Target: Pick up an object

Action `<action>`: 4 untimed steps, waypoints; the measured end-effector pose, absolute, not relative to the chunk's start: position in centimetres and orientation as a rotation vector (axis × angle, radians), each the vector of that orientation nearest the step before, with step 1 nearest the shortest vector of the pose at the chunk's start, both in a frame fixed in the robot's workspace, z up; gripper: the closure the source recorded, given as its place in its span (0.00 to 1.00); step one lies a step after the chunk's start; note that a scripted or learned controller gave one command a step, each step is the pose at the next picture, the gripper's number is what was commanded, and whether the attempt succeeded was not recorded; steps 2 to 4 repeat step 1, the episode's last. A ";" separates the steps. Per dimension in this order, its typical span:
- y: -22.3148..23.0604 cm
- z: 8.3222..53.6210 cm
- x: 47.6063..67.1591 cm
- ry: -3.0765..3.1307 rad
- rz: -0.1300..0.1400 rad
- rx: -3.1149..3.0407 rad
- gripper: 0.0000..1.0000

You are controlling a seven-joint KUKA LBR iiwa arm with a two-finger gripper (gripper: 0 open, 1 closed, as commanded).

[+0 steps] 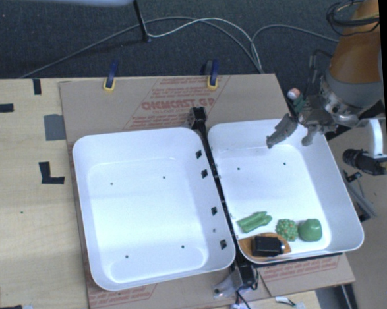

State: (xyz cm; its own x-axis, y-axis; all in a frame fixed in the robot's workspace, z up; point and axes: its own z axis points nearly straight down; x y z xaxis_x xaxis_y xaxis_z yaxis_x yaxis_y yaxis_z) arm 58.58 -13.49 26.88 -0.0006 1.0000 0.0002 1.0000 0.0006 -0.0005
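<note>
Several small objects lie along the near edge of the right bin (327, 174): a green pod-shaped piece (254, 221), a bumpy green cluster (286, 228), a round green ball (310, 230), and a black block (266, 246) resting on an orange piece (283, 246). My gripper (290, 132) hangs over the far right part of that bin, well away from the objects, with its two fingers spread apart and nothing between them.
The left bin (92, 210) sits beside the right one, with a black divider strip (211, 182) between them. Both rest on a cardboard sheet (170, 102) held by two clamps. Cables run behind the bins.
</note>
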 end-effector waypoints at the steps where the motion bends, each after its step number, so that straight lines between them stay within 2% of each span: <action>1: -15.3 17.0 51.2 -2.214 0.009 -2.220 0.00; 4: -15.3 17.0 51.2 -2.214 0.009 -2.220 0.00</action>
